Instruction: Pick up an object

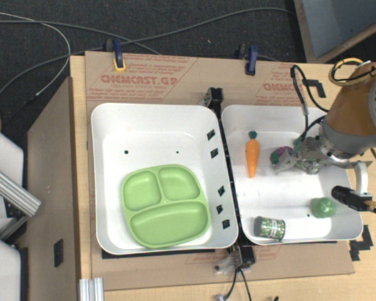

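The gripper [294, 159] is lowered into the right bin [282, 121] beside a small purple-green toy [279, 156], positioned for grasping; jaw state cannot be determined. A carrot [252, 156] lies nearby.

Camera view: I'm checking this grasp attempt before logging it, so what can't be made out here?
- Two-finger gripper: blurred, too small to judge the fingers.
- Small purple-and-green object beside it: too blurred to identify, or to tell whether they touch.
- Grey arm with orange band: cut off by the right edge.
- Label on the small green can lying on its side: too small to read.
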{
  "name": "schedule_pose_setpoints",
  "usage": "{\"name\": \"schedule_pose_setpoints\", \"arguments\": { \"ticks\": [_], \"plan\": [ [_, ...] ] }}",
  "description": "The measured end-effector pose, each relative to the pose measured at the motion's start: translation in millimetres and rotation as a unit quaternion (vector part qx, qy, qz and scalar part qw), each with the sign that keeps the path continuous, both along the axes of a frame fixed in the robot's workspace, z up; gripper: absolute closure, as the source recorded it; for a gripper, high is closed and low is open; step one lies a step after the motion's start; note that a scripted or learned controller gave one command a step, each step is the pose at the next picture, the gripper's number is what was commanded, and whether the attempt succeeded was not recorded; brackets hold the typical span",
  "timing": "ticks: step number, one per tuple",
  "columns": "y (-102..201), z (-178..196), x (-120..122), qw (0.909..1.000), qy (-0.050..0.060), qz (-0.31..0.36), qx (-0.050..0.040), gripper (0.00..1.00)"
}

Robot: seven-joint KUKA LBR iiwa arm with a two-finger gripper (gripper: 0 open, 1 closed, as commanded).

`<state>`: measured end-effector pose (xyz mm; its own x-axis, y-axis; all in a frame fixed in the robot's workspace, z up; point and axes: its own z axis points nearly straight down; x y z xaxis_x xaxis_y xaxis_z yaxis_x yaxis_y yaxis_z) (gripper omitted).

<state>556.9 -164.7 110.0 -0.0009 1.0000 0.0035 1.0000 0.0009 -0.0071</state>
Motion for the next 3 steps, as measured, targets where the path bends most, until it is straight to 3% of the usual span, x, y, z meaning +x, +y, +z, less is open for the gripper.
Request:
{"name": "schedule_pose_setpoints", "arguments": {
  "ticks": [1, 2, 3],
  "plan": [
    [-0.7, 15.0, 2.2, 1.0000, -0.004, 0.000, -0.0011, 1.00],
    [-8.4, 72.5, -2.7, 1.0000, -0.007, -0.001, -0.0028, 1.00],
    [-13.3, 127.0, 8.2, 1.0000, -0.007, 0.000, -0.0029, 1.00]
  ]
}}
